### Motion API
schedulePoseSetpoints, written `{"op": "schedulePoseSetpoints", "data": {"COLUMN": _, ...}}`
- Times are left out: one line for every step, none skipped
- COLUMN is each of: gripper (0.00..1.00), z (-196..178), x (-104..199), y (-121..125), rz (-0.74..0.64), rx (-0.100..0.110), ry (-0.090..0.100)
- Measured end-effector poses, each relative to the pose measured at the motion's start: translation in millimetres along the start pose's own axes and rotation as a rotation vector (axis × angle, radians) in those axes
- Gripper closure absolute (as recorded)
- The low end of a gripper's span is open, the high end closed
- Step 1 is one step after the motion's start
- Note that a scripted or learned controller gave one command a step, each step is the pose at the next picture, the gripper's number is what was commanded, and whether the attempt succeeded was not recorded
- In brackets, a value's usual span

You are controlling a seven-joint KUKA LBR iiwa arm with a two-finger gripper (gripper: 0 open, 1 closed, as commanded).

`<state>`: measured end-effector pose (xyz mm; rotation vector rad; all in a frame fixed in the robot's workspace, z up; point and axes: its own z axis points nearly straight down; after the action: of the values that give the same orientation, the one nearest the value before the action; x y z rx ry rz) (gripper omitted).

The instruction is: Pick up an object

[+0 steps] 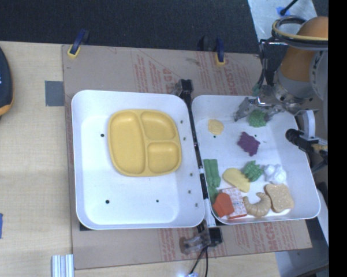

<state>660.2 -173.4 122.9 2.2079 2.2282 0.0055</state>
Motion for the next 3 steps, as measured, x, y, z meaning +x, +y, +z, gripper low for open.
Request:
{"op": "schedulePoseSetpoints", "data": {"gripper": 0.00, "z": 33, "x": 18, "y": -64, "rz": 0.007, "rx": 0.017, "ry": 0.003}}
{"op": "schedulePoseSetpoints", "data": {"gripper": 0.00, "z": 30, "x": -29, "y": -58, "rz": 0.008, "rx": 0.006, "ry": -0.002}}
{"op": "schedulePoseSetpoints", "data": {"gripper": 0.00, "z": 23, "x": 0, "y": -10, "rz": 0.002, "rx": 0.003, "ry": 0.000}}
